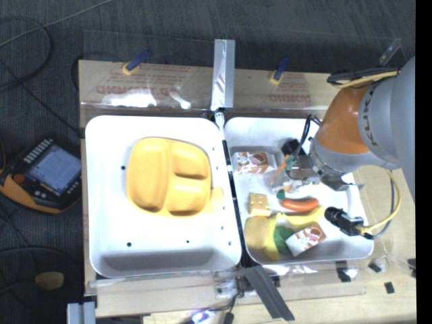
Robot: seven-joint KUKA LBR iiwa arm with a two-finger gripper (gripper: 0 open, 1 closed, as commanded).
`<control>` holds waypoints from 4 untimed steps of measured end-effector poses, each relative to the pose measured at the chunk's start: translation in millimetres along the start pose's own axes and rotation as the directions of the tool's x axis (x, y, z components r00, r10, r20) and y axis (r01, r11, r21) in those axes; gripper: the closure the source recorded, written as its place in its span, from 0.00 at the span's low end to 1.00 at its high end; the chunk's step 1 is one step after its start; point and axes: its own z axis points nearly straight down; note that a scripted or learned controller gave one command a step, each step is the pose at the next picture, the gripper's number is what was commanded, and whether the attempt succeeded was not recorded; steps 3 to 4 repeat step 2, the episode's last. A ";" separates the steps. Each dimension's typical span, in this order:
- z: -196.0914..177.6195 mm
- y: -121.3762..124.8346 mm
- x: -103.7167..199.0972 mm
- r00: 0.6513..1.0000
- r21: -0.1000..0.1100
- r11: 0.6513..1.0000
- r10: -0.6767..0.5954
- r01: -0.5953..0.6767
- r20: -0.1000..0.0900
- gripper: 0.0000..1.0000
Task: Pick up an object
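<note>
The right bin (351,252) holds several small items: a white and brown packet (251,160) at the upper left, a tan cube (259,203), an orange carrot-like piece (299,205), a yellow lumpy item (260,237), a green piece (281,237) and a red and white packet (306,239). My gripper (289,169) reaches in from the right and hangs low over the middle of this bin, just above the orange piece. Its tips sit among clutter and are hard to make out. The grey arm with its orange band (344,123) covers the bin's upper right.
The left bin (108,248) holds a yellow divided tray (169,175). A metal strip (223,73) stands behind the wall between the two bins. Blue clips (136,61) hold plastic sheeting at the bench's back. A handheld pendant (42,174) lies on the floor at left.
</note>
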 end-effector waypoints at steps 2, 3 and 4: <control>-98.5 31.1 51.7 0.937 0.000 0.937 0.350 -0.350 0.006 1.00; -98.5 31.1 51.7 0.937 0.000 0.937 0.350 -0.350 0.006 1.00; -98.5 31.1 51.7 0.937 0.000 0.937 0.350 -0.350 0.006 1.00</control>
